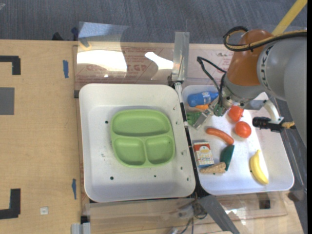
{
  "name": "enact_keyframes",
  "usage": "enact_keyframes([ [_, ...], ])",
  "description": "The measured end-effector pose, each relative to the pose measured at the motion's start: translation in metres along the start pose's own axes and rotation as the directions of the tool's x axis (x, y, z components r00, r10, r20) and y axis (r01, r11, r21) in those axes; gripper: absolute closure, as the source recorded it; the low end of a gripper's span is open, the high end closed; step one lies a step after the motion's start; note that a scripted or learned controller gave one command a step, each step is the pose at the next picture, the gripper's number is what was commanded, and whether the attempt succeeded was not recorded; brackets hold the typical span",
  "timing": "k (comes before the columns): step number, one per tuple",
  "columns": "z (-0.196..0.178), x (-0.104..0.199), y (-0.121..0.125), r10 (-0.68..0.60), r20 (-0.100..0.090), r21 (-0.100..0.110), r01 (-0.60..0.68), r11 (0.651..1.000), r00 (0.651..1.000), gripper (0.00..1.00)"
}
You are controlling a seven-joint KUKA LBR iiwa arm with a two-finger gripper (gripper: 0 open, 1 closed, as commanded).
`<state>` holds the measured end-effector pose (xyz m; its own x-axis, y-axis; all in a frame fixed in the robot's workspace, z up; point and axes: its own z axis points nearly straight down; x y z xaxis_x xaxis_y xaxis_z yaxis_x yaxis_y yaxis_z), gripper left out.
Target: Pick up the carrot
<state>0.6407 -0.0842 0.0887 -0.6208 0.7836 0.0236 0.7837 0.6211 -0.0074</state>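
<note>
- The carrot (220,135) lies in the right bin (280,172), near the bin's centre, flat on the floor with its long axis running from upper left to lower right.
- The carrot appears to be a small toy or plastic piece: judged light, stiff and smooth-skinned, so it may roll or slip if pinched off-centre.
- Recommended hold: across the narrow width at mid-length, jaws square to the long axis. A hold near either tapered end is likely to squeeze the piece out.
- Neighbours: two red tomatoes (242,128) lie just to the carrot's right and upper right; a small printed box (203,153) and a dark green vegetable (226,155) lie just below it. The clearance on the tomato side is tight.
- The gripper (220,107) sits low at the upper left of the right bin, above the carrot and apart from it, beside a blue bottle (201,99) and a green item (196,117).
- Gripper state: the finger opening cannot be told from this view, and nothing is seen held in it.
- The carrot is not yet grasped; the task is judged at the approach stage.
- A banana (258,168) lies well clear at the lower right. The left bin (92,130) holds a green divided plate (143,136).
</note>
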Motion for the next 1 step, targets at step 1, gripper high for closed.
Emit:
enact_keyframes([
  [1, -0.0001, -0.0050, 0.0078, 0.247, -0.017, 0.012, -0.247, 0.969, 0.969, 0.00],
])
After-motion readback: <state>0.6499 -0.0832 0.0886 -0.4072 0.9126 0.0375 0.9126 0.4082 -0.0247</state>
